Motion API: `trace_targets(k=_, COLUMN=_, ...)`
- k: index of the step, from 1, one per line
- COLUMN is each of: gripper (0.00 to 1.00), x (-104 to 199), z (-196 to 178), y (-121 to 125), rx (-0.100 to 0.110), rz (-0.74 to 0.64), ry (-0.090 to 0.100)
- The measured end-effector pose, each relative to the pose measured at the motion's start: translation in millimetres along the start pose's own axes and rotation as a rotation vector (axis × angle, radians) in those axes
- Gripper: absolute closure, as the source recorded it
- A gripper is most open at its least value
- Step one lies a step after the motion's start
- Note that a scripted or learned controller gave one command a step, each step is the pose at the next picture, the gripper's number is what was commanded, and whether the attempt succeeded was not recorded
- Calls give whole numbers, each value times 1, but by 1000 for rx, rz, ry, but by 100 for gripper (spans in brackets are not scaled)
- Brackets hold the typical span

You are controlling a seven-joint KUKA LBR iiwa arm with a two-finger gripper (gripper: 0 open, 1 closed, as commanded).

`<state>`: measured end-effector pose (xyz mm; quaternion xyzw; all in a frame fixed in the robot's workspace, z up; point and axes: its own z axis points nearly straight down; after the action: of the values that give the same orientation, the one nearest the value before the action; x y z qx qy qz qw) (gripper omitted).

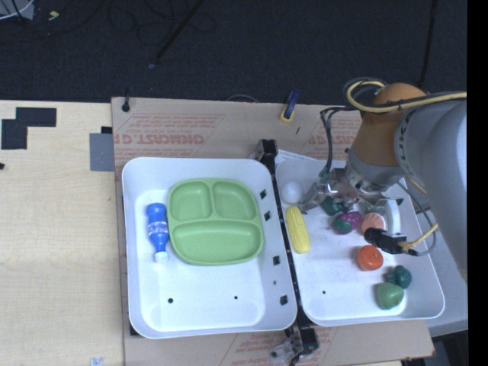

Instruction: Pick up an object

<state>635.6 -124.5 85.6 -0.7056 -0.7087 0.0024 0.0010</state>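
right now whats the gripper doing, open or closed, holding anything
Gripper: cannot be told; it is low in the right bin, beside the purple toy.

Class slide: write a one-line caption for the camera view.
Gripper low in right bin among toy foods near corn; green plate and blue bottle in left bin.

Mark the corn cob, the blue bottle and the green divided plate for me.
corn cob (pixel 297 229), camera view, middle of the cob.
blue bottle (pixel 157 226), camera view, on its label, mid-body.
green divided plate (pixel 216 240), camera view, floor of its large compartment.
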Motion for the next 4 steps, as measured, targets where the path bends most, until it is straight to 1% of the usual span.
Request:
trace_targets(k=1, gripper=100, x=0, z=-13, y=1, rx=-1, rz=1, ry=2)
trace_targets(k=2, gripper=100, x=-8, z=-64, y=-2, rx=-7, rz=3, ry=1)
trace_targets(k=4, gripper=100, x=-14, z=-144, y=-5, rx=-6, rz=5, ry=2)
